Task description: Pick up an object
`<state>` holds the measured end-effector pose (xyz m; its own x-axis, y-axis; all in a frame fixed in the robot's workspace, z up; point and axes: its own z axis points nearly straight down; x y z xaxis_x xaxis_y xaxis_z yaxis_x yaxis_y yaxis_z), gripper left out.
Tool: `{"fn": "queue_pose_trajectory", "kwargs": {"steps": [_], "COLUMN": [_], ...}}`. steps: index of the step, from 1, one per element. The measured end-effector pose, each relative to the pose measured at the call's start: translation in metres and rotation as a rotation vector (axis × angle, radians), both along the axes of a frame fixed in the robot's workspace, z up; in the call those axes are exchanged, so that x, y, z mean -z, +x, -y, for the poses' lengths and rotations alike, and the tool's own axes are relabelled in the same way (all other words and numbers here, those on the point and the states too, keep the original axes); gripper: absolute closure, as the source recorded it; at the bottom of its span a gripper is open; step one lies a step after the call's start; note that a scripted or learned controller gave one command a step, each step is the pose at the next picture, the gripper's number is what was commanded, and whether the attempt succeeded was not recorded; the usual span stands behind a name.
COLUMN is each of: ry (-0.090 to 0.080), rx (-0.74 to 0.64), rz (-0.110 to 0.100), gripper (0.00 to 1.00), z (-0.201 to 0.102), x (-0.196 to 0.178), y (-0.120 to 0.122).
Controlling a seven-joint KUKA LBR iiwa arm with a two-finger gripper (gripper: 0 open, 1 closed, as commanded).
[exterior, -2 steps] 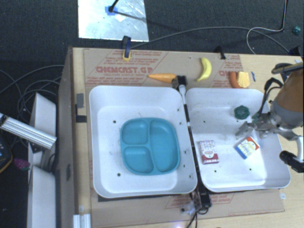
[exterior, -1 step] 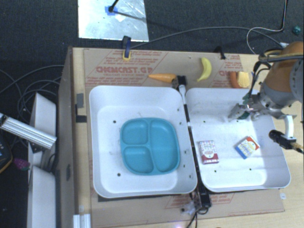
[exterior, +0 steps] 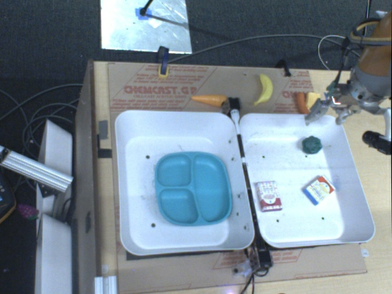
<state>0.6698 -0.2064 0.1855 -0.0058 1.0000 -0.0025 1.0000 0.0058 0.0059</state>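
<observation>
The end effector [exterior: 327, 107] hangs over the far right corner of the right bin [exterior: 352, 182], just at its back rim, and its two fingers stand spread apart with nothing between them, so it is open and holds no object. The nearest thing to take is the dark green lump [exterior: 312, 144], which lies inside the right bin a little toward the camera and slightly to the left of the fingers; it is roundish, so I judge it has no clear long axis and the fingers may close on it from almost any turn. Further toward the front of the same bin lie the small blue and white box [exterior: 318, 190], set at a slant, and the red and white packet [exterior: 268, 196], which sits near the wall between the two bins. The floor around the green lump is bare, so there is good room for coming down, but the back rim of the bin is near and the fingers must pass it first. Behind the bins, on the desk [exterior: 184, 84], lie a banana [exterior: 264, 89] and a carrot [exterior: 209, 100], both outside the bins. The left bin [exterior: 131, 158] carries a blue divided plate [exterior: 193, 187], well apart from the arm
</observation>
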Motion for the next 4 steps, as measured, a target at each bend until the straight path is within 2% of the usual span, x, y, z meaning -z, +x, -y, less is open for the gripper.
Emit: {"fn": "queue_pose_trajectory", "kwargs": {"steps": [1, 2, 3, 4], "ry": [0.002, 0.001, 0.002, -0.002], "rx": [0.0, 0.003, 0.0, -0.003], "rz": [-0.007, -0.003, -0.005, 0.002], "gripper": [0.0, 0.0, 0.0, 1.0], "z": [0.0, 0.0, -0.001, 0.0], "x": [0.073, 0.082, 0.1, 0.088], "y": [-0.002, -0.008, 0.0, 0.001]}}
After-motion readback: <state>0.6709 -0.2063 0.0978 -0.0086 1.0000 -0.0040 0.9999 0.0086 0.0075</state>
